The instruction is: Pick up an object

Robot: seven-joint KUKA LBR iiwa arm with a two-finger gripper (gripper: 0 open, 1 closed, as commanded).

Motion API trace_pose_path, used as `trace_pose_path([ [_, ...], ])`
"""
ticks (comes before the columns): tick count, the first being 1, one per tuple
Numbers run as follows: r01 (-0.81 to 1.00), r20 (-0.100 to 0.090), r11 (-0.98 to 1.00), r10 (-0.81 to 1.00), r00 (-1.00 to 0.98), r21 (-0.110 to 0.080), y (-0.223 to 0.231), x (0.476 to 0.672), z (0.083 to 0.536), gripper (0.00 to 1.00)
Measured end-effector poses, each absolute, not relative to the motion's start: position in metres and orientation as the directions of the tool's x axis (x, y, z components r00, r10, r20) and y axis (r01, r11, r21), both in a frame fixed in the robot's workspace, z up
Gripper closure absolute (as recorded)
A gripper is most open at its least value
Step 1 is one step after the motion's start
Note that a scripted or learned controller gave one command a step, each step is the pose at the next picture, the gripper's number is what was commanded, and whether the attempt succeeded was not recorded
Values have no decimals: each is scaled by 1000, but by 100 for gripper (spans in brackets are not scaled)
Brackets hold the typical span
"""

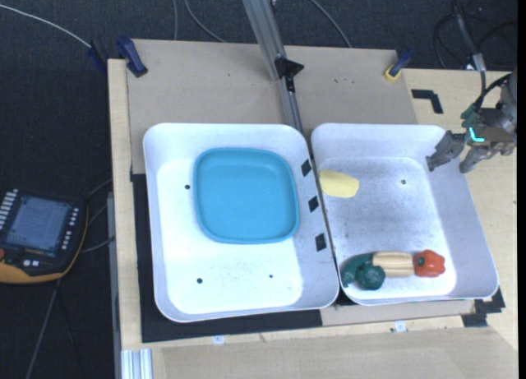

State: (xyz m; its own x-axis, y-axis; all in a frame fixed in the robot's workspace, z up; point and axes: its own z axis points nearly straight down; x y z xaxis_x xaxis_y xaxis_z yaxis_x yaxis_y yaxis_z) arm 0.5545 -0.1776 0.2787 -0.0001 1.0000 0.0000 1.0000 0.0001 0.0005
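Poised at the far right edge of the right bin (460, 205), the hand (457, 158) is seen above the bin's upper right corner, its two dark fingers (440, 152) spread apart and pointing down and to the left. Nothing is held between them.

No single object is named by the task, so any of the loose items in that bin may be taken as the target. A yellow piece (339, 183) lies against the bin's left wall, well apart from the hand, across the speckled floor. Three more items are lined up along the near wall: a green one (364, 274), a tan one (393, 264) and a red one (428, 263), each touching its neighbour, so that a row running left to right is formed.

Of these, the red one is judged the nearest: it lies almost straight toward the camera from the hand, down the bin's right side. A grasp there would likely be crowded by the tan piece on one side and the bin wall on the other.

A blue plate (246, 195) rests in the left bin (164, 229), farthest from the hand.
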Motion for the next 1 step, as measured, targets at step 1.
trace_pose_path([
  [1, 1000, 0, 0, 1000, 0, 0, -178, 554, 279, 0],
])
